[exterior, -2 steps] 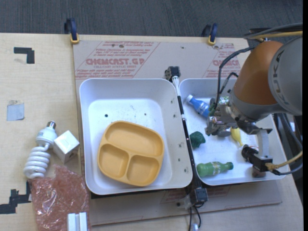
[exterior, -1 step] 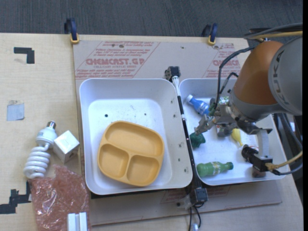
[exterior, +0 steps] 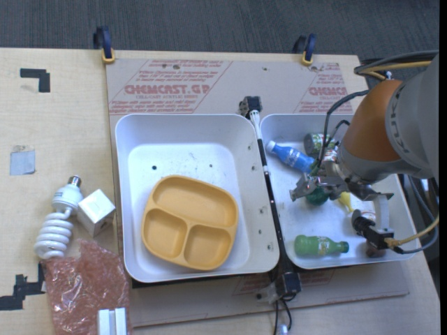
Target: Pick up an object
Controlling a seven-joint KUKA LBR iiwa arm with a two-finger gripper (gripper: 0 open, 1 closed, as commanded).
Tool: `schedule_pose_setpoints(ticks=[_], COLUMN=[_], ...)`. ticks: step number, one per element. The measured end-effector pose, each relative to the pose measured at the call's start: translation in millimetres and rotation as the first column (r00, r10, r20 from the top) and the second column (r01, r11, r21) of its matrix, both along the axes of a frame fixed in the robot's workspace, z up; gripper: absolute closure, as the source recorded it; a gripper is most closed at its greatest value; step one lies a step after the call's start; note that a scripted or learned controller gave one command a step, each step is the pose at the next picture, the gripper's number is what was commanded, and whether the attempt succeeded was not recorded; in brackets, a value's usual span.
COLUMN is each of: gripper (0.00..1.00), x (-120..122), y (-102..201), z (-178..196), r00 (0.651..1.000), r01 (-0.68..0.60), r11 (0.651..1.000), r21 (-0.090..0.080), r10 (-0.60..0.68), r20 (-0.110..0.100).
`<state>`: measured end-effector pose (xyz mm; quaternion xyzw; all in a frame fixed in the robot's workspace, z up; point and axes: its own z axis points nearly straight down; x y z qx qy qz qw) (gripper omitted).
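Note:
The right bin [exterior: 307, 222] holds a blue bottle [exterior: 290, 156] lying near its left wall. A green-labelled can [exterior: 316, 144] is behind it and a green bottle [exterior: 318, 246] lies along the front. Near the middle are a small yellow piece [exterior: 344, 202] and a dark green object [exterior: 319, 197]. My gripper [exterior: 309, 188] is low in this bin, directly over the dark green object and touching or nearly touching it. The grey arm with its orange band [exterior: 370, 128] covers the bin's right side.
The left bin [exterior: 122, 187] contains a yellow divided plate [exterior: 188, 222]. On the bench to the left lie a spiral light bulb [exterior: 57, 222], a white cube [exterior: 96, 210] and a crumpled pink bag [exterior: 87, 285]. A black cable fitting [exterior: 368, 230] hangs by the arm.

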<state>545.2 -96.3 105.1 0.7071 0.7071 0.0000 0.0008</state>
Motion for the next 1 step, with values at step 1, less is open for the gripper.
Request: schedule_pose_setpoints(ticks=[1], gripper=[1.00], x=[0.5], y=[-0.3], z=[9.8], r00=[1.000], r01=[-0.002], r11=[1.000], r21=[-0.001], r10=[0.002], r20=[0.001])
